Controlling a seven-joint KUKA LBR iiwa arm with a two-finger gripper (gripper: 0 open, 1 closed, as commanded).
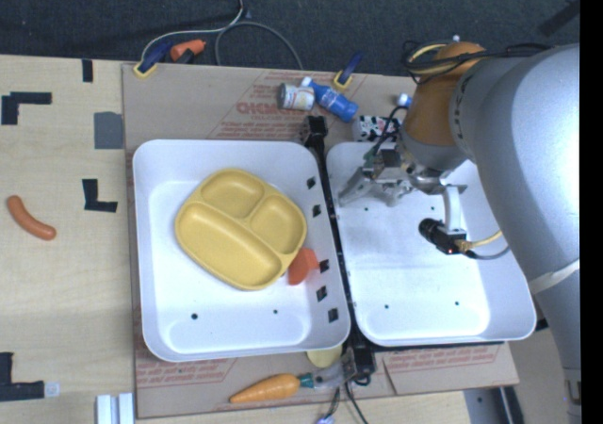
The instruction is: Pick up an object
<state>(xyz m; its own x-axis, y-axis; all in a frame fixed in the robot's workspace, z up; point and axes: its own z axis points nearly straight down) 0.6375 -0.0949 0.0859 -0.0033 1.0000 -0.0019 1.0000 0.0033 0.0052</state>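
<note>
Two white bins are being carried side by side on the bench [57, 149]. The left bin [170, 318] is being occupied by a yellow divided plate [241, 226], tilted toward 10 o'clock, and a small orange-red piece [302, 267] is lying touching the plate's rim at about 4 o'clock. The grey arm [528, 158] is being reached in from 3 o'clock over the right bin [424, 309], orange band [435, 111] showing above the wrist. The hand [363, 185] is being held low over the right bin's corner at 11 o'clock, near the divider between the bins; whether its fingers are apart or together cannot be told, and nothing is being seen between them. Outside the bins, a toy carrot [266, 388] is lying at 6 o'clock, a sausage-like piece [30, 218] at 9 o'clock, and a white and blue bottle [318, 97] at 12 o'clock on the cardboard [188, 102].
</note>
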